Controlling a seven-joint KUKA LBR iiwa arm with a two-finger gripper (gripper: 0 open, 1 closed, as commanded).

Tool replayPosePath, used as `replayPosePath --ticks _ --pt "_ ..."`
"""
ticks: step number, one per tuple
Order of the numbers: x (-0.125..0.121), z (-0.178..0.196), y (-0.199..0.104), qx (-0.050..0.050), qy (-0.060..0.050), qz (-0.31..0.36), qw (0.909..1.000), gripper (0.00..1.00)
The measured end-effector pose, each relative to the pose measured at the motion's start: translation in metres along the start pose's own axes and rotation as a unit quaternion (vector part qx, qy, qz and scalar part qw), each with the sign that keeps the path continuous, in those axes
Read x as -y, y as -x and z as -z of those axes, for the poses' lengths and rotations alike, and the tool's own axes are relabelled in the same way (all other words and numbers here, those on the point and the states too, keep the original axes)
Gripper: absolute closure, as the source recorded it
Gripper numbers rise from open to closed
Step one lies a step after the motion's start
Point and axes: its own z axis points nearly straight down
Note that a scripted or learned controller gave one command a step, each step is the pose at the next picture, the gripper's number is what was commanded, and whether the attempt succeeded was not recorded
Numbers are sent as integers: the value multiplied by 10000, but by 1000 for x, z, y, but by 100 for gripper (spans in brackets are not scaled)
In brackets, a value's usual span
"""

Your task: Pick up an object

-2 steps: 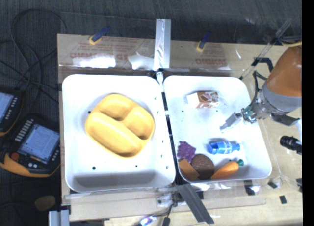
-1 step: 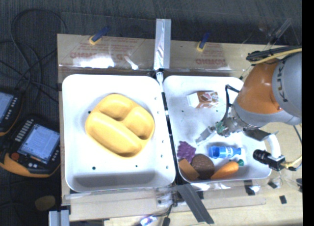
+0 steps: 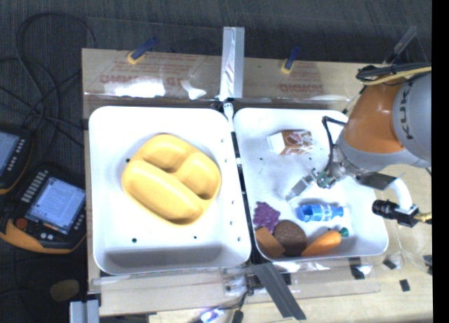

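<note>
The gripper (image 3: pixel 302 187) hangs over the middle of the right bin (image 3: pixel 365 244), jaws released and holding nothing. Just below it lies a blue bottle (image 3: pixel 319 211). Along the bin's near edge sit purple grapes (image 3: pixel 265 213), a brown ball (image 3: pixel 288 232) and a carrot (image 3: pixel 325 241). A packet (image 3: pixel 295 140) lies near the far edge. A yellow lump (image 3: pixel 171 178) fills the left bin (image 3: pixel 105 244).

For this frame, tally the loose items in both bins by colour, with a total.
Yellow: 1, bread
Purple: 1, grapes
Blue: 1, bottle
Orange: 1, carrot
Brown: 2, round lump and piece beside it
White and brown: 1, packet
Total: 7
</note>
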Motion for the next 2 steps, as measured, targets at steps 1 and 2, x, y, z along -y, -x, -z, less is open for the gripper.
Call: replayPosePath --ticks 1,2 --pt "0 0 0 -1 1 1 10000 0" --pt "33 -15 -19 56 73 -120 9999 0"
